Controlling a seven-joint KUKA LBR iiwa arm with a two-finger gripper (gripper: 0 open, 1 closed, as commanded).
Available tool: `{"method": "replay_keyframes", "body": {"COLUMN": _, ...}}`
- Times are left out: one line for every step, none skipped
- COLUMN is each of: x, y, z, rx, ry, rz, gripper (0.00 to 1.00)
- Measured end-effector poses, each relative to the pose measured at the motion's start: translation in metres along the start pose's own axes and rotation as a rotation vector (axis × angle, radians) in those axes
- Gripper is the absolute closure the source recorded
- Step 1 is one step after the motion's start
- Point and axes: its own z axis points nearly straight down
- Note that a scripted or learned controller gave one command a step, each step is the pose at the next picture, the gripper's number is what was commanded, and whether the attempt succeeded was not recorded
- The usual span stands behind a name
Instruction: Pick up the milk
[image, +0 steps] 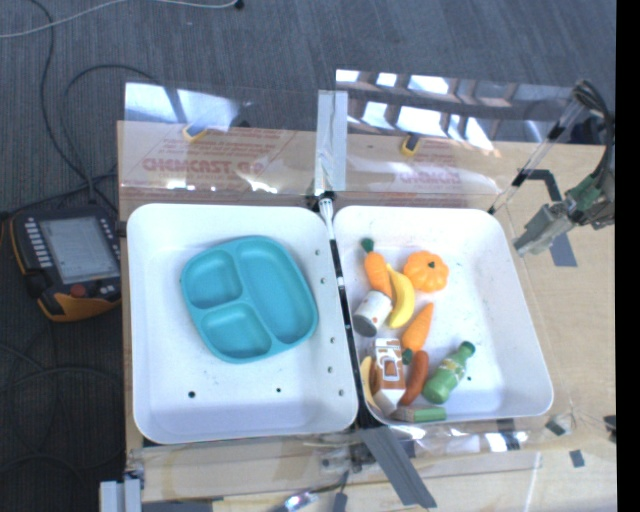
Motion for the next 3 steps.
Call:
{"method": "replay_keyframes", "body": {"x": 0.064, "y": 0.017, "z": 0.052, "rx": 0.004, "ry": 0.008, "rz": 0.277, "gripper": 1.0}}
{"method": "replay_keyframes", "body": {"x": 0.099, "y": 0.025, "z": 0.204, "rx": 0.009, "ry": 0.007, "rz": 0.571, "gripper": 1.0}}
{"method": "replay_keyframes", "body": {"x": 0.095, "y": 0.023, "z": 0.218, "rx": 0.013, "ry": 0.006, "rz": 0.912, "gripper": 1.0}}
